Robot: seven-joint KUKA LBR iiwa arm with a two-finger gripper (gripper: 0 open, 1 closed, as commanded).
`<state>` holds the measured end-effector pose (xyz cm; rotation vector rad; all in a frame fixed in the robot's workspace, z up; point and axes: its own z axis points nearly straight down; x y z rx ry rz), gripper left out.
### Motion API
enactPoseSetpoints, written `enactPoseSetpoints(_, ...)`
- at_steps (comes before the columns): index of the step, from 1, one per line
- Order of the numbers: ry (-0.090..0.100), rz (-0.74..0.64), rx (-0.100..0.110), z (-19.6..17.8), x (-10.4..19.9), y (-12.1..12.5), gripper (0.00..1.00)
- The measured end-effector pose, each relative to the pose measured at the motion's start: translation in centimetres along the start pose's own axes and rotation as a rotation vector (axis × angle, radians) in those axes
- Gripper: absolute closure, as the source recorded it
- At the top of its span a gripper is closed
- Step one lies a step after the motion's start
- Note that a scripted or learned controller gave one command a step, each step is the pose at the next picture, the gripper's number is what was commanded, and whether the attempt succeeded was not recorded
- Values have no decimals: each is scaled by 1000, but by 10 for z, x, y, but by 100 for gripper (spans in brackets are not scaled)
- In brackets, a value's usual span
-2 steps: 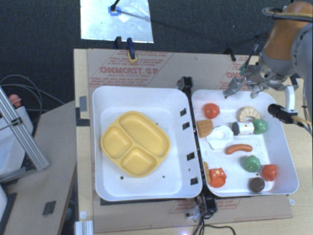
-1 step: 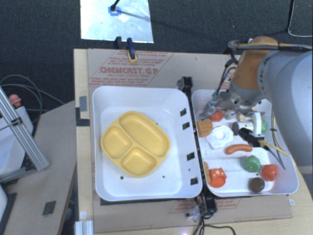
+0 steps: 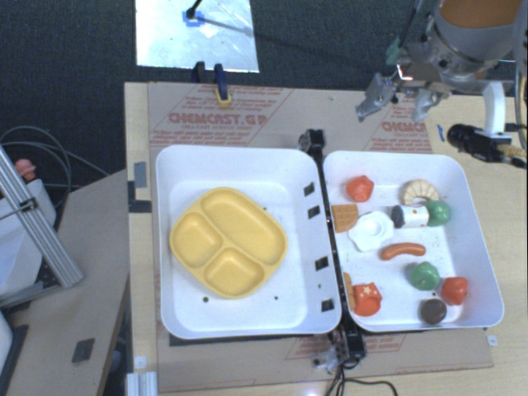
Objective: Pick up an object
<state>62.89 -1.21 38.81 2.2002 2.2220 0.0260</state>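
My gripper point(image 3: 394, 107) hangs high above the far edge of the right bin point(image 3: 474, 221), its two fingers spread apart with nothing between them. Below it the bin holds small toy foods: a red-orange piece point(image 3: 360, 189), a croissant point(image 3: 420, 191), a green ball beside a black-and-white cylinder point(image 3: 427, 214), a white fried egg point(image 3: 370, 230), a sausage point(image 3: 403, 251), a green vegetable point(image 3: 425, 275), a red tomato point(image 3: 454, 289), a brown round piece point(image 3: 432, 310), a red strawberry block point(image 3: 366, 298) and a waffle wedge point(image 3: 344, 217).
The left bin point(image 3: 177, 172) holds a yellow three-compartment plate point(image 3: 228, 241). A black divider with clips point(image 3: 324, 221) runs between the bins. Cardboard point(image 3: 272, 110) lies under both. A reflective sheet point(image 3: 196, 21) sits at the back.
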Motion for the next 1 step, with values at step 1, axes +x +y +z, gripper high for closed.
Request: enactPoseSetpoints(1,1,0,15,-22,59,9,0)
